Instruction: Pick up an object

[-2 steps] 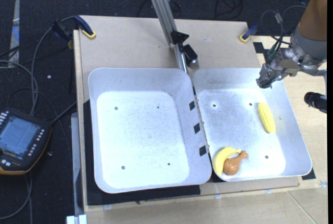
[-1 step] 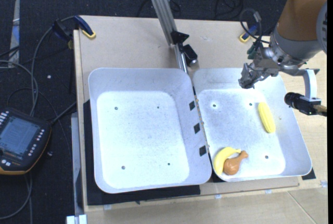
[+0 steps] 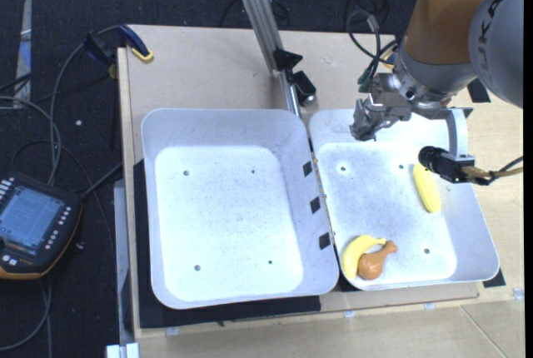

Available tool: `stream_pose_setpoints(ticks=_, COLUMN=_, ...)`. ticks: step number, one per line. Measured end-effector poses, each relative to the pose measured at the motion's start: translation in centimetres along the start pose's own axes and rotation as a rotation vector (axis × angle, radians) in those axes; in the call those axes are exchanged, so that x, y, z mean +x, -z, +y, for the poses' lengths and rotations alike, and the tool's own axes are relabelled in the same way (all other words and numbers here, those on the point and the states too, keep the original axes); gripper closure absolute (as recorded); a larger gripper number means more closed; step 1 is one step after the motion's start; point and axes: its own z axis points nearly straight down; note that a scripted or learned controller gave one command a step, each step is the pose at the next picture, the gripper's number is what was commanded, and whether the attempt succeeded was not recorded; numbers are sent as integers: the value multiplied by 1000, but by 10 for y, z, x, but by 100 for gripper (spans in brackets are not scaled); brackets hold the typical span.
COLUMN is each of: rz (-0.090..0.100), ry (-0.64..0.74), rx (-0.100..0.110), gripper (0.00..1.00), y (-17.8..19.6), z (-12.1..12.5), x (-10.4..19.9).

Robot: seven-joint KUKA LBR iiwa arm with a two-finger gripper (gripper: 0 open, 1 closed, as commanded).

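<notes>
Camera view: my claw [image 3: 364, 130], grip state unclear, hovers upper right; the drumstick toy [image 3: 374, 261] looks light, slick—I'd pinch its narrow shaft.

Two white bins, the left bin [image 3: 225, 206] and the right bin [image 3: 391, 206], are showing fine dark speckles across their floors. Inside the right bin, a yellow banana [image 3: 427, 189] is lying near its right wall, and an orange-brown drumstick [image 3: 374, 261] is overlapping a yellow curved piece [image 3: 356, 247] near its front edge. The wooden bench [image 3: 208, 69] is showing pale tan behind the bins.
</notes>
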Motion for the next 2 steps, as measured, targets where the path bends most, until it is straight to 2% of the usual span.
stream_pose_setpoints(ticks=1, rz=0, ry=-1, rx=1, gripper=100, y=-18, z=-2, x=52)
stream_pose_setpoints(ticks=2, rz=0, ry=-1, rx=0, gripper=100, y=-12, z=-7, x=104)
